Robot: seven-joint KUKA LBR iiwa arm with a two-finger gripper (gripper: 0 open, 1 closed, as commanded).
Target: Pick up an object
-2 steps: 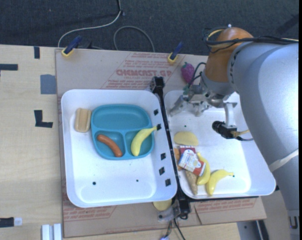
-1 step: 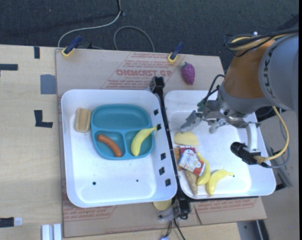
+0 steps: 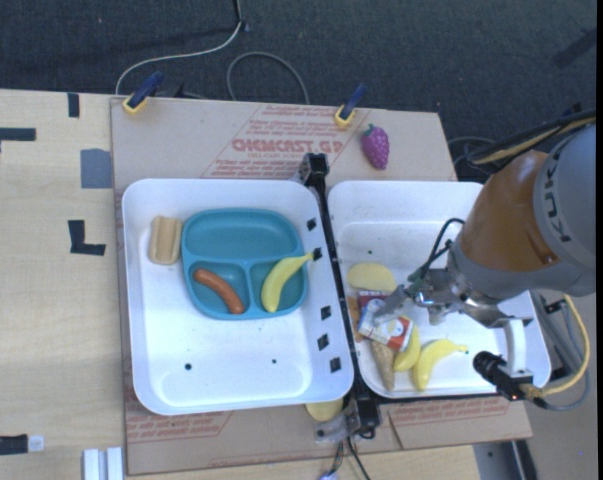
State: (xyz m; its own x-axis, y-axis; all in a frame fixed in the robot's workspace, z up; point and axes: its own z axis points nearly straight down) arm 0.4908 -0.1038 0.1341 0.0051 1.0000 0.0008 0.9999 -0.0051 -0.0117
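Observation:
My gripper (image 3: 401,301) hangs low in the right bin (image 3: 411,200), at its left middle. Its tip is right over a small red and white carton (image 3: 389,328). A pale yellow lemon-like piece (image 3: 371,276) lies just left of the gripper. Two small yellow bananas (image 3: 436,358) and a tan cone-like piece (image 3: 381,365) lie close in front of the carton. The arm's grey and orange wrist (image 3: 511,228) covers the bin's right side.
The left bin (image 3: 231,373) holds a blue divided plate (image 3: 243,233) with a sausage (image 3: 219,290) and a banana (image 3: 281,280); a tan bread piece (image 3: 164,240) lies beside it. Purple grapes (image 3: 376,146) sit on the cardboard behind the bins. A yellow object (image 3: 324,409) sits at the front edge.

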